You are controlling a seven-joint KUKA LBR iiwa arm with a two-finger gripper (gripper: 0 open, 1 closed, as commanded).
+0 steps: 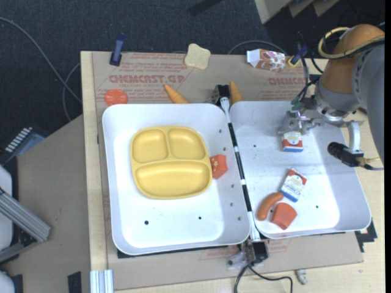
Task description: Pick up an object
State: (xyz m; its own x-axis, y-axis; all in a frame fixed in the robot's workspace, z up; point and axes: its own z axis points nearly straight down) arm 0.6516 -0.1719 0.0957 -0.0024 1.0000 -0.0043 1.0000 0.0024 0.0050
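Note:
My gripper (295, 124) hangs over the far part of the right bin (342, 209), at the end of the grey arm with the orange band (351, 44). Directly below it, touching or nearly touching, stands a small red, white and blue carton (292, 142). A second small carton (294, 185) lies nearer the front. An orange sausage (269, 205) and a red block (285, 215) lie together by the front rim.
The left bin (122, 218) holds a yellow divided plate (170, 162) and a small red piece (218, 165). Beyond the bins lie a bread slice (197, 55), a carrot (176, 94), a red disc (115, 96) and another carton (266, 58).

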